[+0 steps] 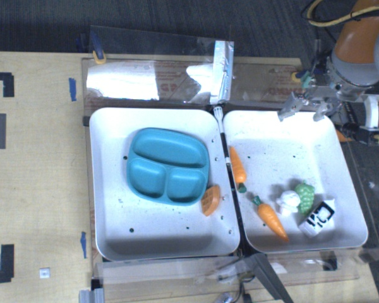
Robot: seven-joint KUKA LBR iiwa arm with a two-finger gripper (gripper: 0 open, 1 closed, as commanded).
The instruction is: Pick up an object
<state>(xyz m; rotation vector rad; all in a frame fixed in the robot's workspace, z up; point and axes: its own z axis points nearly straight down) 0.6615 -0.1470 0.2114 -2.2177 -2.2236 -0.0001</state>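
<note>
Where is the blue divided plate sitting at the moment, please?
In the camera view, the blue divided plate lies in the left bin, near its middle, with an orange piece touching its lower right edge.

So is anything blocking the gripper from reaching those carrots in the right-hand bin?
Nothing visible does. The gripper sits over the far rim of the right bin, its jaws spread open. The bin floor between it and the carrot by the divider and the carrot near the front is bare.
</note>
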